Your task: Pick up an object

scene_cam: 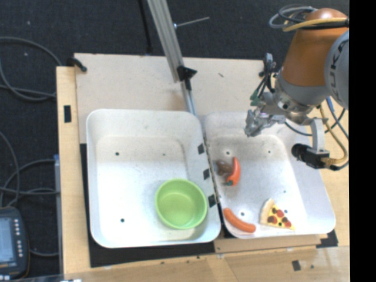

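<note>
The grey two-finger gripper, its state impossible to tell, hangs over the right white bin's far edge; it should descend squarely onto the orange carrot-like toy near the left wall.

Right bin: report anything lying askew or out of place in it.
The hot dog lies up on the right bin's near-left rim rather than flat on its floor. The pizza slice and carrot lie flat inside.
</note>
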Robot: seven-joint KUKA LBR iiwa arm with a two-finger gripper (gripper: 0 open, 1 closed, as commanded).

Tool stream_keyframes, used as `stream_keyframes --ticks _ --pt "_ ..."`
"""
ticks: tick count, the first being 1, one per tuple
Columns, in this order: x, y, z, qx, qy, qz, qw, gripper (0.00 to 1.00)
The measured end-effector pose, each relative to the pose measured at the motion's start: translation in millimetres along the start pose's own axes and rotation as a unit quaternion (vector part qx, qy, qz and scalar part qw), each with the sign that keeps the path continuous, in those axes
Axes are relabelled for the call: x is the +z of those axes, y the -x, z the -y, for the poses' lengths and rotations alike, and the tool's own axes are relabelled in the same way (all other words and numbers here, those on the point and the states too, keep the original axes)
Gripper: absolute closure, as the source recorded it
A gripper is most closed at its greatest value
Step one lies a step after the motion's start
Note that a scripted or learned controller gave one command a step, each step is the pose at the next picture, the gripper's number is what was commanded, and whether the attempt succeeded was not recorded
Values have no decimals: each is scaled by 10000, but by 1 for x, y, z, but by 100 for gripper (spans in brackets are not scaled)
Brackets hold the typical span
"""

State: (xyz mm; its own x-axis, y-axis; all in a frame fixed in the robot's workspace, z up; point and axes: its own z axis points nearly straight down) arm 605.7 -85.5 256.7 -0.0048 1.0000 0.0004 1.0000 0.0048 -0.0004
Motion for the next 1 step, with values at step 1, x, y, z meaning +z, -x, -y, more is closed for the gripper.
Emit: stream_keyframes --ticks 1 --pt "3 -52 33 -9 -1 -5 10000 100"
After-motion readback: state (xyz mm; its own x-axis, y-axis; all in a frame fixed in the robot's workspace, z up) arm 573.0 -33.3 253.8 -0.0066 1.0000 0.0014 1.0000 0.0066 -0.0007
